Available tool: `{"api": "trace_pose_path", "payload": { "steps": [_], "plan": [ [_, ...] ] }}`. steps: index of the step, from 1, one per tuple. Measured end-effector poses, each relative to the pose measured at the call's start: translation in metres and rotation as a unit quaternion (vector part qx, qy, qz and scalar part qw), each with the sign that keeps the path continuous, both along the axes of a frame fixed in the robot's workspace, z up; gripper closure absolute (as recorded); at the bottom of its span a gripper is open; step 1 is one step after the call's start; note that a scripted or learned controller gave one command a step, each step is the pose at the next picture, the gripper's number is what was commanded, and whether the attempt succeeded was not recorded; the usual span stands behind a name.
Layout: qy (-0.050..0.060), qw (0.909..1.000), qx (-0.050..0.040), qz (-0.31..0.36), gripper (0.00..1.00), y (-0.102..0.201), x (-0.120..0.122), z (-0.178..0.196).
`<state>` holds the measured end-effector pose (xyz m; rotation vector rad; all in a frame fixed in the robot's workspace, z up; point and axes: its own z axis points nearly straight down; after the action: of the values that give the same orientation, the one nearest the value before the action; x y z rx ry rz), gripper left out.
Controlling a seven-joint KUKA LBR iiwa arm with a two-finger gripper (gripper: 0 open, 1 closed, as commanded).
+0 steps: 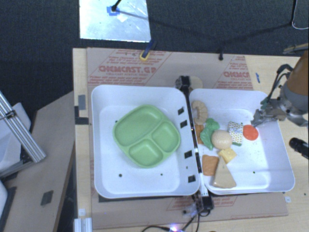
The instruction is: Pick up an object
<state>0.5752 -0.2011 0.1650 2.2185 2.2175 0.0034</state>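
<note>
Left bin [104,178]: one green divided plate [147,135] is held. Right bin [275,170]: toy foods are grouped near its left wall, among them a red disc [250,132], a beige ball [221,139], a green leafy piece [208,131] and a tan wedge [224,176]. Gripper [258,117]: positioned just beside the red disc; its state cannot be told. Cardboard [126,67] lettering: illegible.

toy food pieces [219,149] | mixed colours, clustered, lying flat | right bin [275,170], left half
</note>
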Motion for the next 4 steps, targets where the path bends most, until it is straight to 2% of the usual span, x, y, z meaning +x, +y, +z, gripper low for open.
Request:
{"api": "trace_pose_path", "payload": {
  "steps": [1, 4],
  "plan": [
    [0.000, 1.0000, 0.0000, 0.002, 1.00, 0.000, 0.001, 0.054],
    [0.002, 1.0000, 0.0013, 0.004, 1.00, 0.161, -0.025, 0.071]
  ]
}}
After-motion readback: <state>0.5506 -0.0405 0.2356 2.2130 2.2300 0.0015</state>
